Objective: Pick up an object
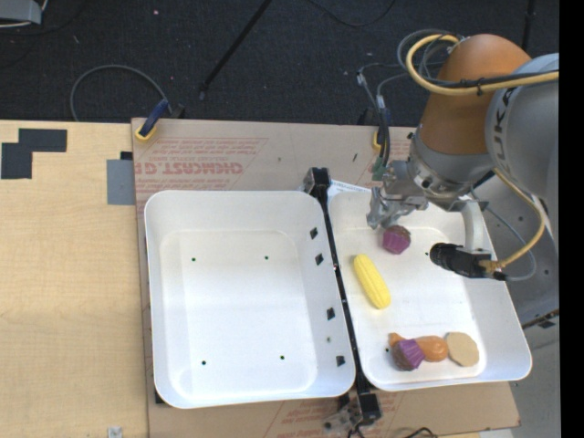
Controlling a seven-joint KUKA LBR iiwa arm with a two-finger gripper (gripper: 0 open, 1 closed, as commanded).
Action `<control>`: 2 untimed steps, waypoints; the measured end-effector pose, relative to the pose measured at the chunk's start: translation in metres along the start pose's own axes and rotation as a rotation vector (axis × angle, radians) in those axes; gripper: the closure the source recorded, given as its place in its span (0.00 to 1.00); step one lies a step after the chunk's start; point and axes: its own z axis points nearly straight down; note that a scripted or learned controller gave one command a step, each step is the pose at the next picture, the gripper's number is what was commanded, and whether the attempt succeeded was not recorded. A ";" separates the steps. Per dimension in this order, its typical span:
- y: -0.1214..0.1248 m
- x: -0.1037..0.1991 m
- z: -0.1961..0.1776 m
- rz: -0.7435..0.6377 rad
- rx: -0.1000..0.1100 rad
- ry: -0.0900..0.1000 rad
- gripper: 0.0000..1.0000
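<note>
At the near edge of the right bin (511, 359), toward its near right corner, lies a small cluster: a purple piece (407, 354) touching an orange piece (432, 348), with a round tan piece (463, 349) just beside them on the right. Which of the loose items counts as the thing to be picked up cannot be told, but the one closest to the tool is a small purple object (396, 239) in the far half of the right bin, somewhat nearer the divider side than the right wall. The gripper (387, 213) hangs just above and to the left of that purple object, close to it; whether it touches cannot be told, and whether its fingers stand apart or together cannot be told either. Nothing shows between them. A yellow corn cob (371, 280) lies near the middle of the right bin, close to the left wall, tilted so that its far end leans toward the divider. It lies apart from the purple object and well apart from the cluster at the near edge. The grey arm (525, 117) with its orange band (470, 94) comes in over the far right corner of the right bin. The left bin (164, 245) sits side by side with the right one, their inner rims touching along a black clip strip (330, 281). Both bins rest on a cardboard sheet (228, 153) on the wooden bench (64, 290)
</note>
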 end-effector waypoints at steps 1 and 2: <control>0.007 0.062 0.005 -0.001 0.001 0.000 1.00; 0.016 0.116 0.016 0.000 0.002 0.000 1.00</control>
